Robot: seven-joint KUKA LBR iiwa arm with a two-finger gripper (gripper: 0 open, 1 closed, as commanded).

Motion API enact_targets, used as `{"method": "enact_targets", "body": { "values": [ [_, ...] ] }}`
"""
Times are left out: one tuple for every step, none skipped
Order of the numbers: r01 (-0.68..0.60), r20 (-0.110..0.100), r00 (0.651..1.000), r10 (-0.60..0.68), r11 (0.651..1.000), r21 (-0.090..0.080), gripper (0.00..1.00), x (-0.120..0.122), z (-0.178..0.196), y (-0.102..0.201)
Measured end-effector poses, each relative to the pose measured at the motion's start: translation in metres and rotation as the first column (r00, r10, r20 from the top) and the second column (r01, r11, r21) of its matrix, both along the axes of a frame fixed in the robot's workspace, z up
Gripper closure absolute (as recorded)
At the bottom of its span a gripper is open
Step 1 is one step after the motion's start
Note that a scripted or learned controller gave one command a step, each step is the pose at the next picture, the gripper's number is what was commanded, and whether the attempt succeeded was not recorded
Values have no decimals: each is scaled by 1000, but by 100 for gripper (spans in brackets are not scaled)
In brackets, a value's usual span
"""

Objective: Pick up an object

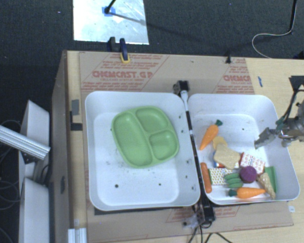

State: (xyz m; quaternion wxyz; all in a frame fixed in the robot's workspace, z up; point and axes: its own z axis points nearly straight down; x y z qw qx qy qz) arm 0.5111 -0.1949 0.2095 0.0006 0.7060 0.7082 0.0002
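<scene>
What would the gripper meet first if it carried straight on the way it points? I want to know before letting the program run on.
The gripper points left and slightly down over the right bin. Straight on, it would likely first meet the bread slice, though its height above the toys is unclear.

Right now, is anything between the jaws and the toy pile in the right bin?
Nothing visible. The gripper sits at the right bin's right rim, with bare white floor between it and the bread slice and upper carrot.
</scene>
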Motion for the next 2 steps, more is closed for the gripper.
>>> {"method": "enact_targets", "body": {
  "values": [
    [3,15,1000,-3,1000,-2,0,-3,-110,41],
    [-1,17,1000,1,1000,1,0,60,-119,90]
  ]
}}
